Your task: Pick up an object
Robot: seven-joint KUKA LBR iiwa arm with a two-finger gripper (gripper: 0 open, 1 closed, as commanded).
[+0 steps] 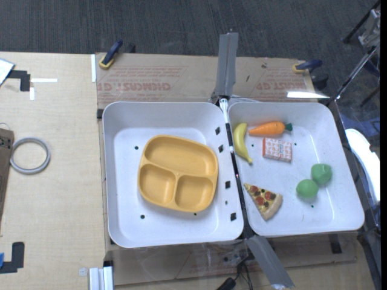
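Right bin, 6 items: banana at left wall; carrot far; red-and-white box beside banana; pizza slice near; 2 green balls right. Left bin: 1 yellow divided plate. End effector state: cannot tell.

Just one camera on this rig, mounted above the bench and angled down at a slant; it sat far enough back that both white bins fit in frame, the left bin and right bin side by side around the middle; the far edge ran into dark floor up top; the near edge got cropped at the bottom.
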